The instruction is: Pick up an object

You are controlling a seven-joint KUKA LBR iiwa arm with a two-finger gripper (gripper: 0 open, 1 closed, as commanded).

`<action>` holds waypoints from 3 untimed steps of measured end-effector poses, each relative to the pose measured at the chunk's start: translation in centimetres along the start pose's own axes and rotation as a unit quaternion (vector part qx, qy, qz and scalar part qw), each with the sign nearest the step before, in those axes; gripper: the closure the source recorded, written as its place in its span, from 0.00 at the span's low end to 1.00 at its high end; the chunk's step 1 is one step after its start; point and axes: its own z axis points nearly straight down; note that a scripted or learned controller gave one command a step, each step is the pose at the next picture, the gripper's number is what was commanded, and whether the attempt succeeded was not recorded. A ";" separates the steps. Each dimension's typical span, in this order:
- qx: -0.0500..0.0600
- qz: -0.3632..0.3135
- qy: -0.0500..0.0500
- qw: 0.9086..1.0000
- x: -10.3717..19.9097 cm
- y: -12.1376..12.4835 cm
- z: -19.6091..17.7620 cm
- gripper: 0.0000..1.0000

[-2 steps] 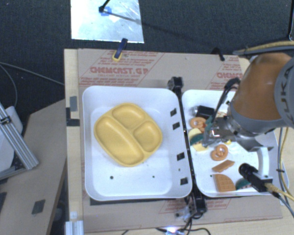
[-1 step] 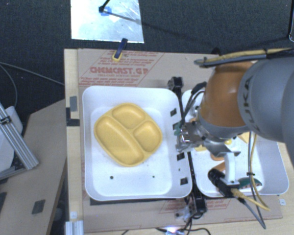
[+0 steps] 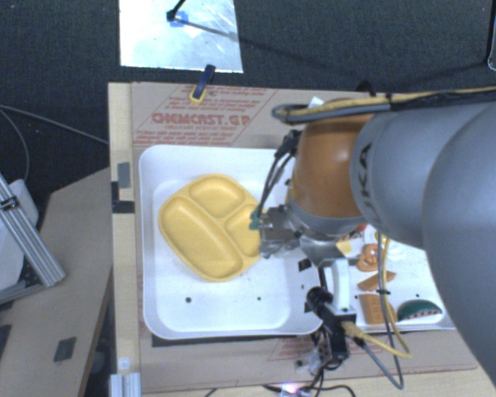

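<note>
- Gripper [image 3: 269, 236]: seen from above at the end of the grey arm [image 3: 430, 172], below the orange band [image 3: 326, 172]. The wrist housing covers the fingers, so how far they stand apart cannot be told, nor whether anything sits between them.
- Yellow divided plate [image 3: 207, 226]: immediately to the gripper's left, its right edge meeting or running under the gripper body; contact cannot be confirmed. It lies flat in the left white bin [image 3: 161, 304], compartments facing up, tilted diagonally in the bin.
- Cable bundle [image 3: 335, 321]: hangs just below the gripper, over the seam between the two bins.
- Right white bin [image 3: 413, 263]: to the gripper's right, mostly under the arm. Small items show there: an orange piece [image 3: 366, 259], a tan block [image 3: 372, 307], and a green-and-red piece [image 3: 417, 311].
- Cardboard sheet [image 3: 202, 118]: beneath both bins, red print above the gripper, a yellow-and-blue clip [image 3: 202, 83] at its far edge.
- Reflective panel [image 3: 179, 23]: farthest, above and left of the gripper.
</note>
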 end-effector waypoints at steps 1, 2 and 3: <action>-0.003 0.007 -0.003 1.000 -4.9 11.0 2.8 1.00; -0.001 0.002 -0.002 1.000 -4.6 10.7 1.6 1.00; 0.004 0.005 -0.001 1.000 -3.5 1.5 2.0 1.00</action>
